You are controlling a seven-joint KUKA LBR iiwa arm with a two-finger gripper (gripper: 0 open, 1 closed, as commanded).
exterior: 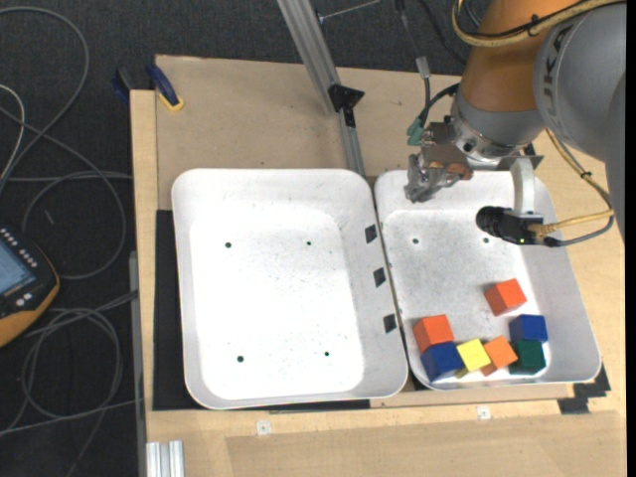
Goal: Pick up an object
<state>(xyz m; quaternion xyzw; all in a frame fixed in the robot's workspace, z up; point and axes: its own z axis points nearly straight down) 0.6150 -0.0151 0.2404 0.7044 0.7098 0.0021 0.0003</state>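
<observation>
You had the arm reaching in from the right, its gripper [425, 182] poised over the far end of the right bin [437, 256], near the rim that meets the left bin [199, 266]. Whether that pincer was spread or pressed together I could not tell, since the wrist hid most of it and the tips were small and blurred against the white floor; nothing coloured showed between them, so I judged it was carrying nothing. The things to pick lay well apart from it, gathered at the near end of the right bin: a lone orange block [506, 295] standing a little clear of the rest, another orange block [432, 330] at the left of the cluster, a blue block [443, 360] just below that, a yellow block [474, 355] beside it, a smaller orange piece [502, 351] next along, then a second blue block [530, 328] with a green block [530, 357] just beneath it by the rim. As far as you could read from this, the pick had not yet been made: no block was lifted and none was touched. What remained, in my judgement, was the whole of the task: bringing the gripper down the bin to one block, closing on it and raising it. The lone orange block looked the easiest target, having clear floor around it.
</observation>
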